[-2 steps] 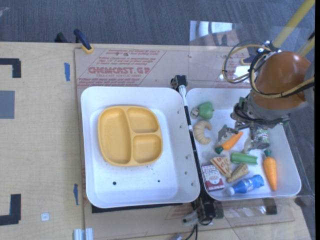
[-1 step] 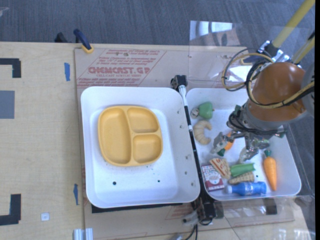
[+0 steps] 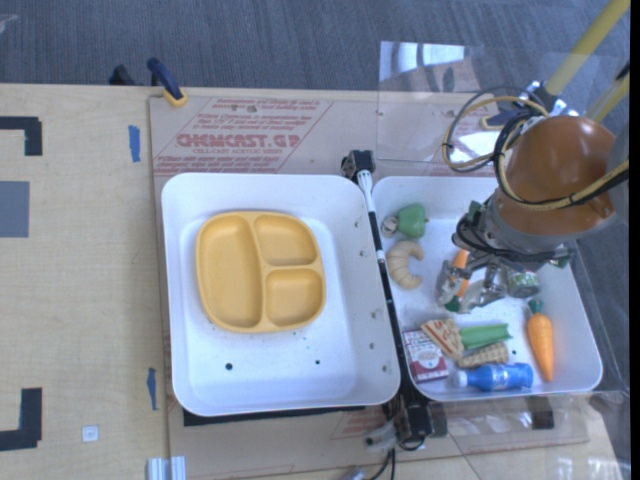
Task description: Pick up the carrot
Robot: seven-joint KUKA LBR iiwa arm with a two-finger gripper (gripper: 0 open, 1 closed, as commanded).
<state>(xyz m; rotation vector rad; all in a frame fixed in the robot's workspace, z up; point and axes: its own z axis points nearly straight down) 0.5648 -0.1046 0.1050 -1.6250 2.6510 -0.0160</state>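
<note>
Carrot [image 3: 540,345] lies clear on top, bin wall [image 3: 585,318] just beside.

— Where from?
— Fixed above the counter [image 3: 80,298], looking down at a slant.
— Facing which way?
— Toward the far edge and a strip of grey carpet [image 3: 250,23] along the top.
— How near?
— Middling; both white bins whole, left bin [image 3: 185,368] near centre, right bin [image 3: 585,358] toward the right edge.
— And the arm [image 3: 555,173]?
— Reaching in from the right, over the right bin.
</note>
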